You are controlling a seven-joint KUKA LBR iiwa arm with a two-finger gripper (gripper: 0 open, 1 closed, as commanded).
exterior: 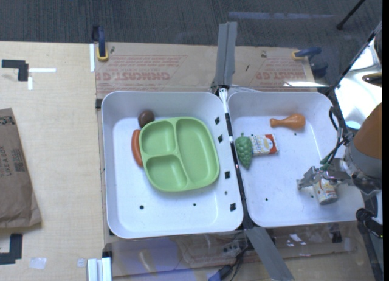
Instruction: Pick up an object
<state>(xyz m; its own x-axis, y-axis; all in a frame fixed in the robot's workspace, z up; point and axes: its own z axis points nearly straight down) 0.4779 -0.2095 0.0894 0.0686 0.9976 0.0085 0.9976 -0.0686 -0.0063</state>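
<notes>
Inside left bin (115, 170), green tray (179, 153), right bin (285, 204), fingers (316, 182) grasping can (327, 193)

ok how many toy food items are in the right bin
3: an orange drumstick near the back wall, a green bumpy vegetable by the divider, and a small packet touching it. The gripper sits on a can-like object whose kind is unclear.

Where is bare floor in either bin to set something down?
Left bin: the strip in front of the green tray. Right bin: the middle, between the drumstick, packet and can. Crowded: the tray's left, and around the end effector.
</notes>
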